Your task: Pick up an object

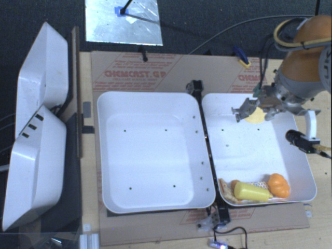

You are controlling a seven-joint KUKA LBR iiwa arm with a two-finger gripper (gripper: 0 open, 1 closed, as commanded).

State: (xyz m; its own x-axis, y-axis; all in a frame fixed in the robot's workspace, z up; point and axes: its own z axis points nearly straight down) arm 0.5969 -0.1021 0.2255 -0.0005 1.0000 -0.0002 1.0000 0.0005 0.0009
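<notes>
At the near edge of the bench (155, 232), bare pale wood, a tangle of thin black cable and a small clip lie just below the seam between the two bins. The bins rest on a brown cardboard sheet (135, 71) printed with red lettering.

The right bin (295, 149) is shallow, smooth white plastic with rounded corners and a few small dark dots on its floor. In its near corner three things crowd together: a yellow cylinder (252, 191), matte and rounded at the ends, lying on its side; an orange ball (278, 185), glossy and slightly lobed, touching the cylinder's right end; and a tan, flat, woven-looking piece (226, 189) tucked against the cylinder's left end and the bin wall.

The left bin (150, 149) has the same shape and finish.

Farther back in the right bin, near its far wall, a pale yellow disc (256, 118), thin and soft-edged, sits under the gripper (251, 109). The grey metal fingers are spread apart and straddle the disc's upper part, one on each side; whether they touch it cannot be told. Above them rises the arm (306, 61), grey with a smooth orange shell.

At the far left two white moulded housings (39, 123) stand tilted. Beyond the cardboard a crinkled, silvery square sheet (123, 13) lies on dark carpet.
</notes>
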